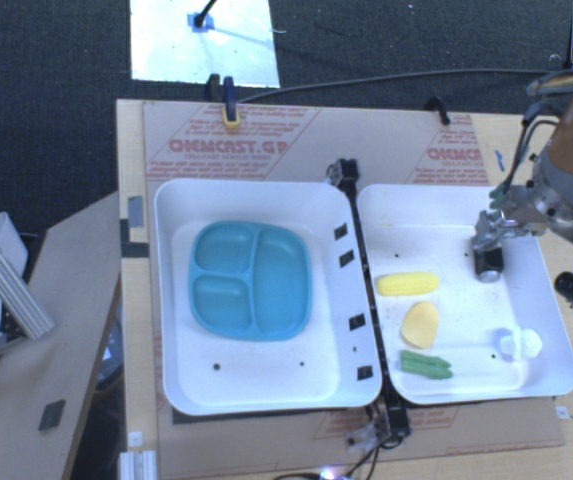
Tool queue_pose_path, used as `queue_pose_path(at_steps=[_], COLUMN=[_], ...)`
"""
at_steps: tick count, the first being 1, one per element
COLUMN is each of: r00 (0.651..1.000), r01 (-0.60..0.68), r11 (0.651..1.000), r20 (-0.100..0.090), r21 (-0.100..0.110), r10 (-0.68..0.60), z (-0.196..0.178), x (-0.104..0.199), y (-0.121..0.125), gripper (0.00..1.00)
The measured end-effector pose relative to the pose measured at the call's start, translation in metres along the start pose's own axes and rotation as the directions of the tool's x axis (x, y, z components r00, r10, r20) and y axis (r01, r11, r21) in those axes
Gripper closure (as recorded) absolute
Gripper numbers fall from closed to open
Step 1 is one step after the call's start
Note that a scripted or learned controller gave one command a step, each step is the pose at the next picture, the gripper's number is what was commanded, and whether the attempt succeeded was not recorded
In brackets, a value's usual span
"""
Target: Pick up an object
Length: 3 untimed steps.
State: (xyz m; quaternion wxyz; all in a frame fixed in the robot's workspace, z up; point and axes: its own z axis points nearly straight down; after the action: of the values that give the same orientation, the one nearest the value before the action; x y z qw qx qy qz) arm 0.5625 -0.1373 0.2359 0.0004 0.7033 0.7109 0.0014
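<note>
Over the right bin (558, 308) hangs the gripper (489, 239); whether it is clenched or released cannot be told. Near it, toward the other bin, lies a yellow corn cob (407, 284). Farther off lie a yellow wedge (420, 324), a clear plastic piece (519, 344) and a green pod (426, 365). Farthest is a blue divided plate (251, 278) in the left bin (181, 373).

The bench (129, 168) is carrying a pale sheet (266, 133) bearing red lettering. The left bin (256, 373) and the right bin (431, 218) are sitting on it side by side, touching.
</note>
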Motion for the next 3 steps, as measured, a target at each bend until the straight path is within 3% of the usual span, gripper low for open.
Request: queue_pose_path(at_steps=[1, 3], r00=[1.000, 1.000], r01=[0.000, 0.000], r11=[1.000, 1.000], r20=[0.000, -0.001], r21=[0.000, 0.001], r10=[0.000, 0.000], z=[-0.007, 0.016], x=[0.048, 0.162], y=[0.011, 0.021], gripper=[1.00, 1.00])
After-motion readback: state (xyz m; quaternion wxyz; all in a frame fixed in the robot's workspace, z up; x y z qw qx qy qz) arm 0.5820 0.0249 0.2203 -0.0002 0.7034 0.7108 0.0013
